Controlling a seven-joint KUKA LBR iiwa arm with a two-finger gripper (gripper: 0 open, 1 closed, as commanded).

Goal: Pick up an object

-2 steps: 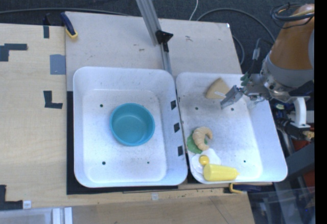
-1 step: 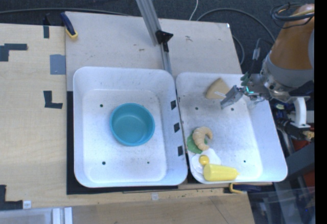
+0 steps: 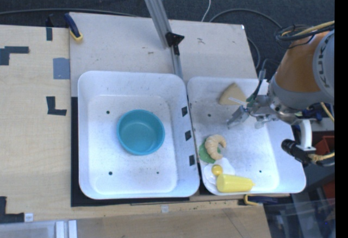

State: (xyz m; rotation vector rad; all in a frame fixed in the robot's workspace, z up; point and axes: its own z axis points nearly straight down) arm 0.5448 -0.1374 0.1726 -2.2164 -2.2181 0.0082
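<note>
Nearest the camera, a yellow bottle (image 3: 235,182) lies at six o'clock in the right bin (image 3: 283,177), a croissant (image 3: 216,145) just above. At twelve o'clock, the pincer (image 3: 239,117) hangs spread and empty beside a tan wedge (image 3: 232,93). Nothing is lifted yet; grasping remains.

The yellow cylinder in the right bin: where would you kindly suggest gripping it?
Probably across the middle of the yellow cylinder, coming straight down: it lies on its side along the right bin's near wall, so closing across its narrow width suits it.
</note>
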